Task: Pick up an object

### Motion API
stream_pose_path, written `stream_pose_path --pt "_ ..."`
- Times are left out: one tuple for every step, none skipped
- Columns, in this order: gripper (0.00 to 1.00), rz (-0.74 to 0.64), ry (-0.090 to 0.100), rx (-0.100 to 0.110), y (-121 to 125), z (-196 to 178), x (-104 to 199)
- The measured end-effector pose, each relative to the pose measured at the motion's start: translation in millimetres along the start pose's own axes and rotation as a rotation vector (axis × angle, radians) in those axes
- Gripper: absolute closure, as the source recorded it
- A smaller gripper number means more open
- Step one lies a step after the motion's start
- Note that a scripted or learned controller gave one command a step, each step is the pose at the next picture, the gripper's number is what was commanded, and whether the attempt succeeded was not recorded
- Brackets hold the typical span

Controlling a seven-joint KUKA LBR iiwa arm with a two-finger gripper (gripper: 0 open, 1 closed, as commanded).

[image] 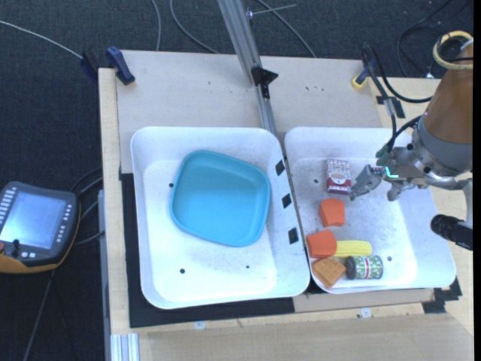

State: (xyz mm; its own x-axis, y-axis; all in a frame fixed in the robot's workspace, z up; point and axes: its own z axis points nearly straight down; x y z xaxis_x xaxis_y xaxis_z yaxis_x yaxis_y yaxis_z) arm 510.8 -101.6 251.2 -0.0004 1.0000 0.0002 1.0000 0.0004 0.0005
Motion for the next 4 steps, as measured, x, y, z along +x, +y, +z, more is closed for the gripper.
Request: stream_pose_path --pt "0.0 0.0 0.0 0.0 0.0 0.1 0.0" --pt "0.0 0.001 0.0 0.005 -8.0 57.9 -4.6" --pt "0.0 0.0 0.001 0.006 -11.1 119.6 -0.9" --pt "0.0 0.0 0.001 -0.002 -9.9 154.8 -0.2"
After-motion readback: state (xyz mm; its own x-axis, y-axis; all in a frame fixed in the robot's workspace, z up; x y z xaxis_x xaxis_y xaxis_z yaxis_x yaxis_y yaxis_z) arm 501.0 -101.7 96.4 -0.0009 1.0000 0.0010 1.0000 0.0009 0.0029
